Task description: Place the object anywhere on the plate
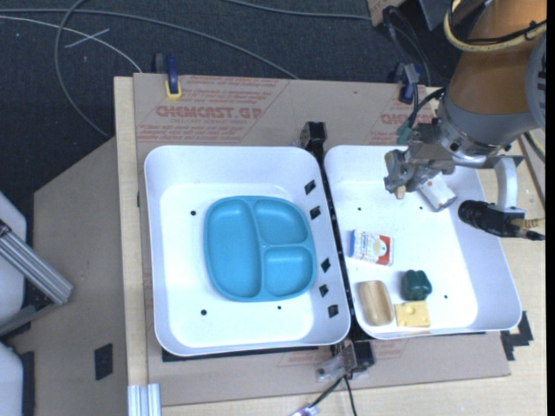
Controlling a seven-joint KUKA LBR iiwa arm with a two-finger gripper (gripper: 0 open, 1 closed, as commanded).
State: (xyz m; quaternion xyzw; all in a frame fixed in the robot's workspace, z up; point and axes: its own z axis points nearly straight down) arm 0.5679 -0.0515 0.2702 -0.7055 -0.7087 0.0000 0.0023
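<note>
Glossy blue 3-compartment plate (258, 248), smooth white bin (165, 232)

From my seat I see two white bins: the left bin (165, 232) holds a sky-blue divided plate (259, 248), plain, no pattern. In the right bin (486, 276) I count a small packet (371, 247) printed white, red and blue, a dark green lump (416, 283), a tan bread-coloured piece (375, 302) and a pale yellow square (413, 315). Black clips (319, 237) dot the seam between the bins. The arm (494, 59) is grey with an orange band, looped by a yellow cable (quite vivid). The board (217, 102) beneath is pale cardboard with faded red lettering; the floor (69, 59) is dark blue-grey.
</note>
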